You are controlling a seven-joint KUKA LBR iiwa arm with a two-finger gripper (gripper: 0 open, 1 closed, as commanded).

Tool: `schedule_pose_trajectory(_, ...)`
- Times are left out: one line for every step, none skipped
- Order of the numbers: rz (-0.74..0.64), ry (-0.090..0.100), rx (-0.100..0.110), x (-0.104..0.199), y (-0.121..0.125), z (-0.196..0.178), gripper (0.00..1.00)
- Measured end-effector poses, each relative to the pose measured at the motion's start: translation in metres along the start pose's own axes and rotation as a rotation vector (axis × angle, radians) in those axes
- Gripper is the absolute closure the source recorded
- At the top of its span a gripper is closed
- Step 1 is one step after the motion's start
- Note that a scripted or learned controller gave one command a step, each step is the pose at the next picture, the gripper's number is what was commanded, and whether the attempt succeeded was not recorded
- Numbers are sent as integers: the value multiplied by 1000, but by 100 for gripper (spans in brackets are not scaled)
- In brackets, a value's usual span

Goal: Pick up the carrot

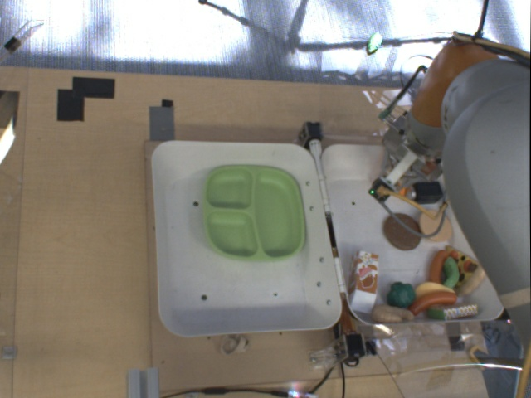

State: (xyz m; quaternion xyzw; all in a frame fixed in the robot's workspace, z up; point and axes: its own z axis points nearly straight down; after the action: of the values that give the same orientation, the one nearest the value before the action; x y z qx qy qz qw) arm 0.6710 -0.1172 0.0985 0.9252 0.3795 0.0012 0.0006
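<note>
I see my jaws over the far end of the right bin (pixel 348 168), half hidden by the arm, so I cannot tell if they are released or clenched. A brown disc (pixel 402 231) lies just below them in view. The carrot (pixel 437 264) lies past the disc, toward the bin's near right corner, apart from the jaws. A green plate (pixel 253 211) sits in the left bin (pixel 178 247).
</note>
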Motion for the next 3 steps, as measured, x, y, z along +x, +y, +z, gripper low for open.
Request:
schedule_pose_trajectory(1, -9, 10, -4, -1, 2, 0)
schedule_pose_trajectory(-8, -4, 0, 0, 0, -10, 100)
schedule_pose_trajectory(-9, -8, 4, -1, -1, -9, 0)
